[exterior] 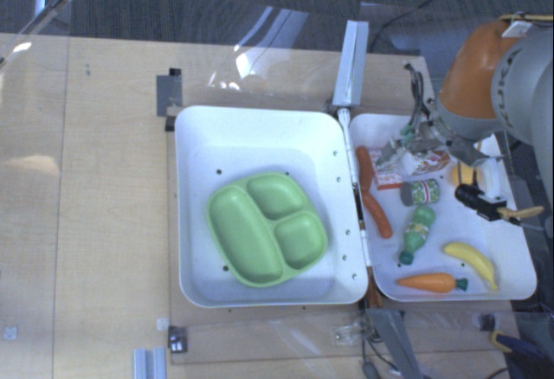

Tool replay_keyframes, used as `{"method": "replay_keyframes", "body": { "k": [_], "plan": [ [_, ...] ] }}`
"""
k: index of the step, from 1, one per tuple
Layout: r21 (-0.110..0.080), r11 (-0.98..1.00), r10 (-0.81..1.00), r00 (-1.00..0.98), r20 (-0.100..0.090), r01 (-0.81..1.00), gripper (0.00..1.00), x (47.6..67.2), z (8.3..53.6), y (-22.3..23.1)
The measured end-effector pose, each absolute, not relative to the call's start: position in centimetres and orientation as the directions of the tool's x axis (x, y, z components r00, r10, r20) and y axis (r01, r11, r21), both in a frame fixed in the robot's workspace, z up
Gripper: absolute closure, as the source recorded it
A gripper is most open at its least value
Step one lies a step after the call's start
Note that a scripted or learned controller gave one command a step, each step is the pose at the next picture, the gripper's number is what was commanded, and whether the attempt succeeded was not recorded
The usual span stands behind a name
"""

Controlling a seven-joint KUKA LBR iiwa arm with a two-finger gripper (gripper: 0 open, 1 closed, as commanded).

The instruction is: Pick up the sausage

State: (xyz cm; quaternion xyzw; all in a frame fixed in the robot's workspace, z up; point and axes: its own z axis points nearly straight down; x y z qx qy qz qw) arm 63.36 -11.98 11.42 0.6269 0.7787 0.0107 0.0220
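While the gripper [414,140] hangs over the right bin's [519,286] clutter, its state cannot be told. Two sausages [370,191] lie end to end along that bin's left wall; they look light, smooth and slippery, best pinched mid-length.

likely a lab: bench [86,195], 2 bins [260,122].

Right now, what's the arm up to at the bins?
The arm reaches over the far end of the right bin, its gripper low among the clutter there. The sausages lie along that bin's left wall, not held. A bottle, banana and carrot lie nearer the camera. The left bin holds a green tray.
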Motion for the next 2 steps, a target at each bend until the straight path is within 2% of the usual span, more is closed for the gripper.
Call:
{"method": "replay_keyframes", "body": {
  "k": [1, 2],
  "plan": [
    [0.027, 0.245, 0.969, -0.245, -0.012, 0.969, 0.00, 67.9, 10.9, -9.3],
    [0.011, 0.297, 0.955, -0.297, -0.007, 0.955, 0.00, 60.0, 9.0, -9.1]
  ]
}}
